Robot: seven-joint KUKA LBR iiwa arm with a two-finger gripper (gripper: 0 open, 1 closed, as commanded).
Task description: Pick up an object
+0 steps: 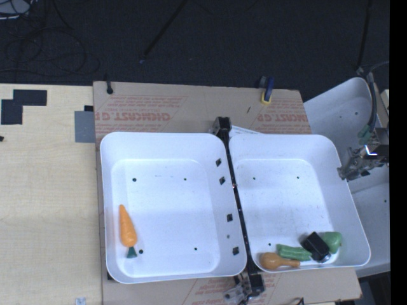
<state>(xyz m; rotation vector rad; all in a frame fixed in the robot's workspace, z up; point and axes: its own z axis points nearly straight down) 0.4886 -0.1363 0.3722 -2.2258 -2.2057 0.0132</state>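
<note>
Carrot toy is seen in left bin, well apart from gripper at right bin's outer edge; jaw state can't be told. Green, black, tan items lie nearer it.

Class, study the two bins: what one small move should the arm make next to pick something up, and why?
Probably swing the claw in from the right edge, over the right bin, towards the cluster in that bin's near corner. It holds nothing yet, and the black block, green vegetable and orange piece lie closest; the carrot sits far off in the left bin.
</note>
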